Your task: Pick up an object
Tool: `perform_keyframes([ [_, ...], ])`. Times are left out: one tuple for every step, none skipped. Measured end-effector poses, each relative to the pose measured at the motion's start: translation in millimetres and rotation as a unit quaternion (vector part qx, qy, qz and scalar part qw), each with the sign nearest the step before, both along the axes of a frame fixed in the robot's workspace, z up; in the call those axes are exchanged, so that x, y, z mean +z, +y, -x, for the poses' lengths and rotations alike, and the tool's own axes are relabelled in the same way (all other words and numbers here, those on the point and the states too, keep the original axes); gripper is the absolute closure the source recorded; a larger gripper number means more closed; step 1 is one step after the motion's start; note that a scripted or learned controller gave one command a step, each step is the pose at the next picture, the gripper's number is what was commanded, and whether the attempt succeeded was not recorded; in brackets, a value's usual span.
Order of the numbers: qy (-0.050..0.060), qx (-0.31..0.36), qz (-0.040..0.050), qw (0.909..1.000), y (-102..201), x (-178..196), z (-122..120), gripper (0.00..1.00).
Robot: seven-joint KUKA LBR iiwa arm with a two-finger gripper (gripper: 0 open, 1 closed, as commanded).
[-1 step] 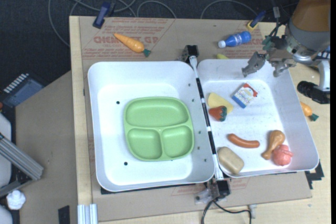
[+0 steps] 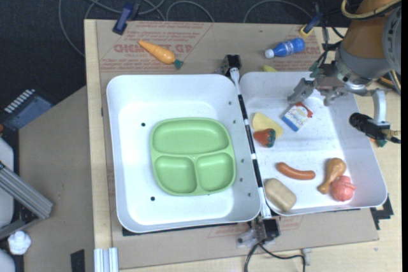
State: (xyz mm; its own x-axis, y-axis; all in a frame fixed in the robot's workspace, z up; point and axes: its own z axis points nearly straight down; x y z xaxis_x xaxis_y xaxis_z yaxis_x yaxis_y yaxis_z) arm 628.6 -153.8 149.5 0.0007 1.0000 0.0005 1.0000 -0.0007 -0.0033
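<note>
We see the end effector (image 2: 313,90) hovering over the right bin (image 2: 357,156), fingers spread and gripping nothing. Just below it lies a small carton (image 2: 297,116), flat on the bin floor beside the yellow wedge (image 2: 264,121). We judge it light, stiff and a bit slick; pinch it across its narrow sides.

Tabletop (image 2: 95,156), tan board with red lettering at its far edge. Directly on it: two white bins side by side, left bin (image 2: 127,156) and right bin (image 2: 357,156), touching along a shared rim; a carrot (image 2: 159,52) beyond the left bin; a blue bottle (image 2: 285,48) beyond the right bin.
</note>
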Motion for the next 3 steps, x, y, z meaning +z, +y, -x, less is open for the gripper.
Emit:
perform_keyframes([
  [0.000,0.000,0.0001,1.0000,-13.6,-65.7,82.2,0.00],
  [-0.003,0.002,-0.0023,1.0000,-60.9,-63.6,-5.2,0.00],
  [0.003,0.003,-0.0072,1.0000,-62.7,-65.6,-32.5,0.00],
])
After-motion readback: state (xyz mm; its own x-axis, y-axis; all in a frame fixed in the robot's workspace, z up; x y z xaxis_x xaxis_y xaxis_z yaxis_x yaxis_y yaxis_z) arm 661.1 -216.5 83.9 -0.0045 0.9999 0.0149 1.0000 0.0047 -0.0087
